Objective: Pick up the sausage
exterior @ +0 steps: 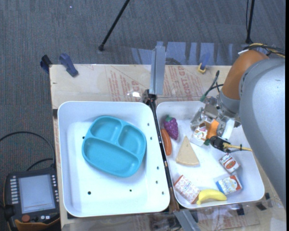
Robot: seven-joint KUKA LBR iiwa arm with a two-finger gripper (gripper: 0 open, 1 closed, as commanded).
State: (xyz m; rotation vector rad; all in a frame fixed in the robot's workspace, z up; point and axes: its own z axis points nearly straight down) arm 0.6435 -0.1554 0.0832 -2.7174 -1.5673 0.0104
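The sausage point(167, 142) is a short orange-red link lying lengthwise against the left wall of the right bin point(258, 177), just below a bunch of purple grapes point(171, 126). My gripper point(209, 127) hangs low over the upper right part of that bin, well to the right of the sausage. It sits over a small white carton point(200, 132) and an orange item point(213, 128). Nothing of the sausage is near it.
A tan cheese wedge point(187, 153) lies between sausage and gripper. Small cartons point(229, 162) point(229, 184) point(186, 188) and a banana point(211, 196) fill the bin's lower part. A blue divided plate point(114, 145) rests in the left bin point(67, 177). The arm point(265, 109) covers the right side.
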